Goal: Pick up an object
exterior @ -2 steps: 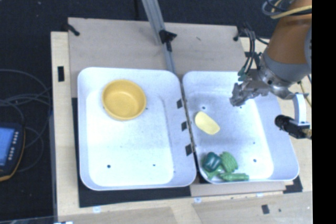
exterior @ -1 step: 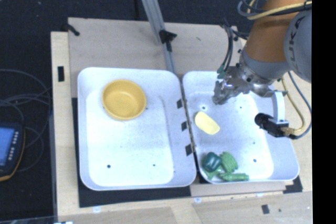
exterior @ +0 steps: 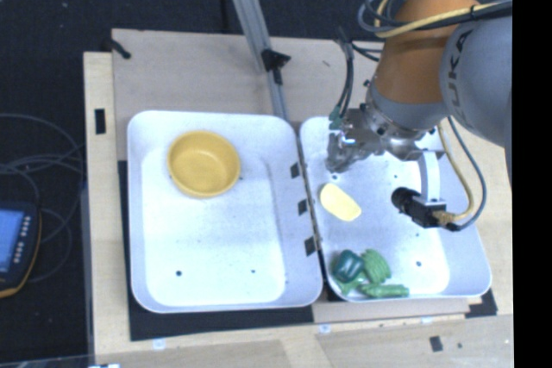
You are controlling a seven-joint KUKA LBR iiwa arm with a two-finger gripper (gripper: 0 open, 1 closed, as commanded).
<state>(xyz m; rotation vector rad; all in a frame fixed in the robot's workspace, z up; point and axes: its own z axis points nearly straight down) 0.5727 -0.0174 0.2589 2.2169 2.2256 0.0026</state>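
A pale yellow oval object (exterior: 340, 203) lies in the right bin (exterior: 461, 263) near its left wall. A green toy (exterior: 366, 271) made of several pieces rests at that bin's front edge. A yellow bowl (exterior: 203, 164) sits in the left bin (exterior: 216, 271) toward its back left. My gripper (exterior: 336, 164) hangs over the right bin's back left part, just above and behind the pale yellow object. Nothing shows between its fingers.
A grey metal post (exterior: 250, 13) slants up from between the bins at the back. A black cable fitting (exterior: 418, 207) with a yellow hose hangs over the right bin's middle. The arm's orange band (exterior: 423, 47) looms above the bin's back.
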